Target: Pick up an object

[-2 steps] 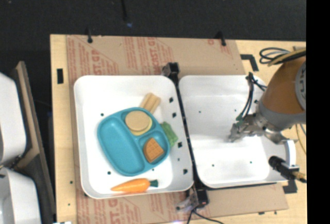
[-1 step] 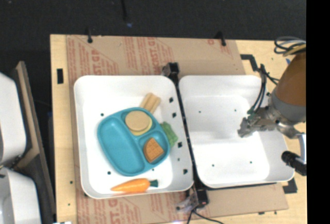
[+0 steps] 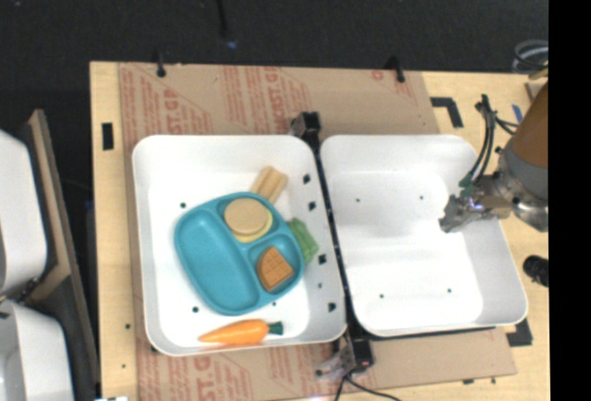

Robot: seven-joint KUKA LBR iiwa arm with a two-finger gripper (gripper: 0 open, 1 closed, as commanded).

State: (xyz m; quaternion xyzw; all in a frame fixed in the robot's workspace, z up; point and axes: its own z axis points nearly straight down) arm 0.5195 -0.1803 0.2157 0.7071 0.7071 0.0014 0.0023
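In the left bin (image 3: pixel 157 205) lies a blue divided plate (image 3: pixel 212 265). On the plate sit a round tan biscuit (image 3: pixel 248 217) and a brown waffle piece (image 3: pixel 275 268). A tan block (image 3: pixel 270 182) rests behind the plate, and a green piece (image 3: pixel 304 240) pokes out at the plate's right side. An orange carrot (image 3: pixel 238 332) lies near the bin's front wall. My gripper (image 3: pixel 458 216) hangs over the right part of the right bin (image 3: pixel 406 297), far from all these objects, with nothing seen in it.
A black clamp (image 3: pixel 307 125) and a dark divider strip join the two bins. The arm's orange band and cables (image 3: pixel 517 150) stand at the right edge. The bench (image 3: pixel 231 94) of taped cardboard surrounds the bins.
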